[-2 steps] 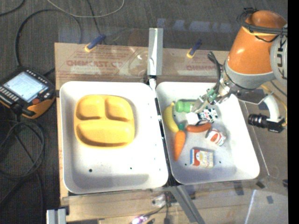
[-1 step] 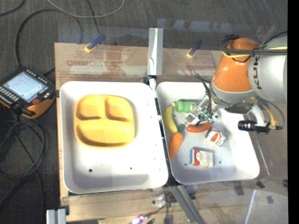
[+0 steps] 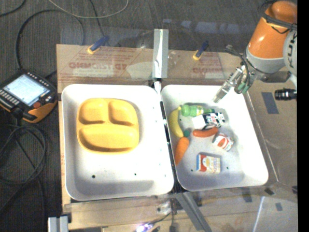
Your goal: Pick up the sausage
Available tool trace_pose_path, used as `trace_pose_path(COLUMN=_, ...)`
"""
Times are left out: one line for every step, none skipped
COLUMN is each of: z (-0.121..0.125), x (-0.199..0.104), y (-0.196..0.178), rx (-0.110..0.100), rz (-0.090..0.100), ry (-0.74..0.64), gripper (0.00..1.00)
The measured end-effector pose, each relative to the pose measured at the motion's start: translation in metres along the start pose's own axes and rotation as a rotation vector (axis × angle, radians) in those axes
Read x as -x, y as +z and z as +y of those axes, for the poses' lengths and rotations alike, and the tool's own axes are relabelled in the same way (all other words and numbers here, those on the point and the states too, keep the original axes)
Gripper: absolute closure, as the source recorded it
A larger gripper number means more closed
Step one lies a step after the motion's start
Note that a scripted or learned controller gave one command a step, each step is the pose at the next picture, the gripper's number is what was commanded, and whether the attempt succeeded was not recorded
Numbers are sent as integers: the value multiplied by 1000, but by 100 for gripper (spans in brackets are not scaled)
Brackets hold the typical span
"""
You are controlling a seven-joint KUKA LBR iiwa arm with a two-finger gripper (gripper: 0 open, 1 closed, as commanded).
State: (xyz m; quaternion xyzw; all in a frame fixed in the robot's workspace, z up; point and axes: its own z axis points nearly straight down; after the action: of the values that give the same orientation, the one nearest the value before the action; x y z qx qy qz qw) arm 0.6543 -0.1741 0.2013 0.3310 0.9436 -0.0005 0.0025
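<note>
- Camera view: gripper (image 3: 225,92) poised above the far rim of the right bin (image 3: 253,166), whether spread or clenched impossible to tell.
- Sausage (image 3: 205,132) lying flat mid-bin, long axis running left to right, well apart from the gripper.
- Tight neighbours: black-and-white carton (image 3: 211,119) touching behind, red-and-white can (image 3: 223,141) just beside the right end, green bottle (image 3: 193,111) near.
- Best approach judged: straight down over the middle, closing across the narrow width.
- Carrot (image 3: 181,150) and banana (image 3: 174,123) to the left, best left undisturbed.
</note>
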Motion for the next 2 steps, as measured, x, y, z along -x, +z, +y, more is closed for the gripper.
trace_pose_path(z=2, x=0, y=-10, rx=4, rz=-3, ry=-1, gripper=100)
trace_pose_path(z=4, x=0, y=-20, rx=10, rz=-5, ry=-1, gripper=100)
